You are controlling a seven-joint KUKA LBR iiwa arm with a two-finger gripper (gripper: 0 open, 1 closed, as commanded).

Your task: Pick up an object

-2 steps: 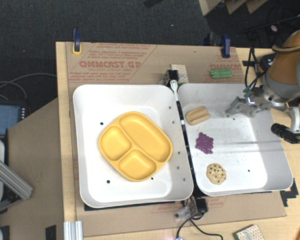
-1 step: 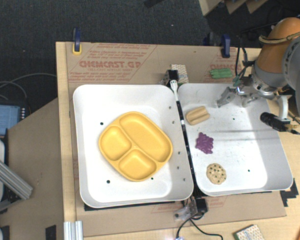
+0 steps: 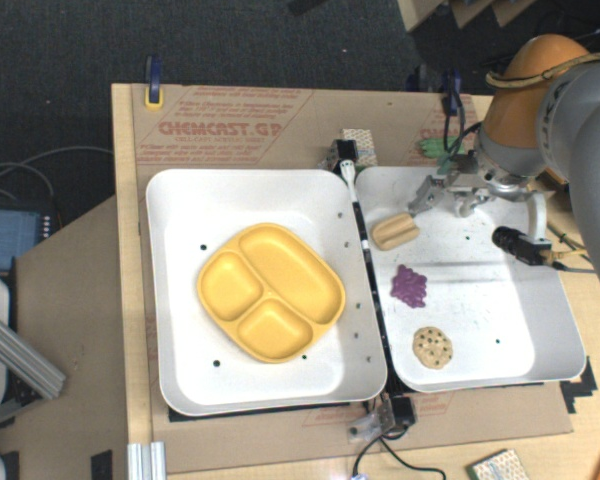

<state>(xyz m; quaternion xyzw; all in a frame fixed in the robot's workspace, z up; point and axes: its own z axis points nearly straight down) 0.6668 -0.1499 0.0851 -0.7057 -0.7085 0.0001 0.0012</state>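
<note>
Bread roll [image 3: 395,232], tan, smooth and oblong, lies at ten o'clock in the right bin [image 3: 540,353], near the divider. The pincer [image 3: 446,194] hovers just beside it at two o'clock, prongs apart, probably lining up a grasp. Toward six lie knobbly purple grapes [image 3: 409,286] and a flat speckled cookie [image 3: 432,347].

brown bench [image 3: 230,128], two white bins [image 3: 180,268] side by side
</note>
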